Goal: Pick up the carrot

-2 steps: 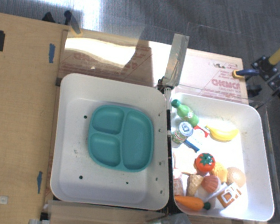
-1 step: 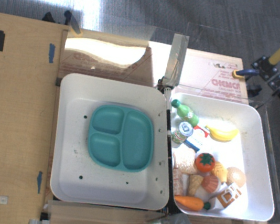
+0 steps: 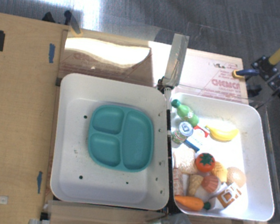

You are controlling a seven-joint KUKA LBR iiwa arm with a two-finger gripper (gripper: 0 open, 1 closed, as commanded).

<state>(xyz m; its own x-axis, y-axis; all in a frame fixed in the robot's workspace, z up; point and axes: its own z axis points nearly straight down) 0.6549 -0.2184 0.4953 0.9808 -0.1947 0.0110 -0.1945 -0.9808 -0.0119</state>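
Observation:
The carrot [image 3: 190, 202] is orange with a small green stub at its right end. It lies on its side along the near wall of the right bin [image 3: 266, 156], at that bin's front left corner. A pale wedge-shaped toy [image 3: 195, 184] and a small printed box [image 3: 228, 196] lie just behind it, close to touching.
The right bin also holds a green bottle [image 3: 185, 112], a banana [image 3: 222, 133], a small can [image 3: 182, 132], a tomato [image 3: 205, 163] and a pale round item [image 3: 235, 176]. A teal divided plate [image 3: 122, 137] lies in the left bin [image 3: 61, 138]. Yellow clamps [image 3: 274, 73] stand at the far right.

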